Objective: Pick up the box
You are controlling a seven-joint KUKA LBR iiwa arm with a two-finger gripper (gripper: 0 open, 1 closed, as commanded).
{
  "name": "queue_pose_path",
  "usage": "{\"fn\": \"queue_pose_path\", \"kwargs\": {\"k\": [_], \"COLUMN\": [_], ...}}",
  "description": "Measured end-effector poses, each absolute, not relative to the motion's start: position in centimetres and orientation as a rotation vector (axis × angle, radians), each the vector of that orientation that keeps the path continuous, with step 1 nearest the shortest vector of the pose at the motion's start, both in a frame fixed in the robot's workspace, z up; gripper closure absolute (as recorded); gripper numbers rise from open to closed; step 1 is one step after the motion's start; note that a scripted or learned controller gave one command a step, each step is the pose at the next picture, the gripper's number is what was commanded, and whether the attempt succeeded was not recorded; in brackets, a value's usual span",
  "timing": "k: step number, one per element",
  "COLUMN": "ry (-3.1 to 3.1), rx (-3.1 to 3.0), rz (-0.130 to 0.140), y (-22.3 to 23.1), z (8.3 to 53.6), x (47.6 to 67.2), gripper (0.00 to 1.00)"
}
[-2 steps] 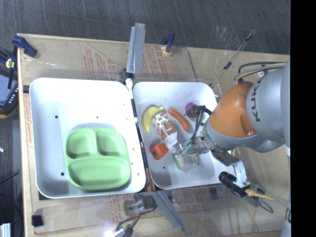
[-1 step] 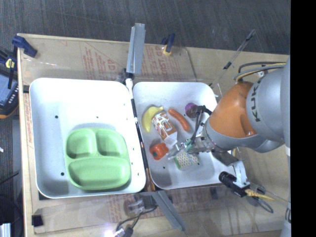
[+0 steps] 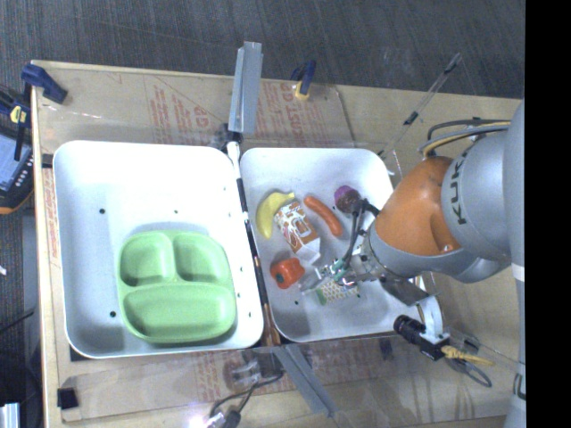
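The gripper (image 3: 332, 279) hovers just beside the small orange-and-white carton box (image 3: 295, 225), grip state impossible to tell; approach underway, descent onto it apparently next.

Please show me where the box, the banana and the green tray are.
box (image 3: 296, 226), camera view, on its printed top face
banana (image 3: 270, 210), camera view, on the middle of its curve
green tray (image 3: 177, 288), camera view, on the ridge between its compartments

The box (image 3: 296, 225) is hemmed in — banana (image 3: 271, 210) left, sausage (image 3: 323, 215) right, red fruit (image 3: 286, 272) below; the bin's (image 3: 294, 160) upper part lies open.
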State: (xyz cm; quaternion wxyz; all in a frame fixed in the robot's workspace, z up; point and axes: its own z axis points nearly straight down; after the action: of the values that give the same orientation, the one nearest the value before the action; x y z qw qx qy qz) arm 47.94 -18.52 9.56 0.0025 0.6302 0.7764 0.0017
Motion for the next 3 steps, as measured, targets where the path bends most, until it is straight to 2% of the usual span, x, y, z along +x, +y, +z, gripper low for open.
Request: {"fn": "queue_pose_path", "kwargs": {"k": [1,2,3], "ry": [2.440,2.440,2.446], "rx": [1.965,1.964,1.957], "rz": [0.003,0.002,0.000], "y": [-18.67,-18.67,-18.64], "z": [10.68,10.68,11.64], "x": [48.09,48.09,48.15], "gripper": [1.00,0.00,1.00]}}
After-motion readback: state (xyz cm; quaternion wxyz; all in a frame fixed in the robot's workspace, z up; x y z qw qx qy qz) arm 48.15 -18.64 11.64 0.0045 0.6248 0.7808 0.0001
